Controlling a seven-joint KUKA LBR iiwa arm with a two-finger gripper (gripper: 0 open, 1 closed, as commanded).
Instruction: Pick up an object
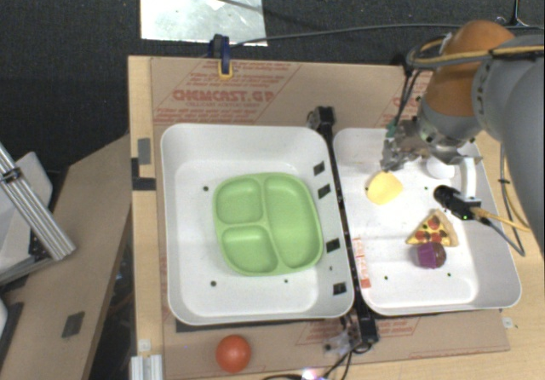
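My gripper (394,155) hangs over the back left part of the right bin (494,289), pointing down. Just below and in front of it lies a yellow rounded object (384,189) on the bin floor, apart from the gripper. Further to the front right are a toy pizza slice (433,229) and a purple object (428,256) right beside it. Nothing shows in the gripper's grasp.
In the left bin (183,199) sits a green divided plate (266,223). A red ball (232,353) lies on the board in front of the bins. The arm's grey and orange body (477,71) looms over the right bin's back right corner.
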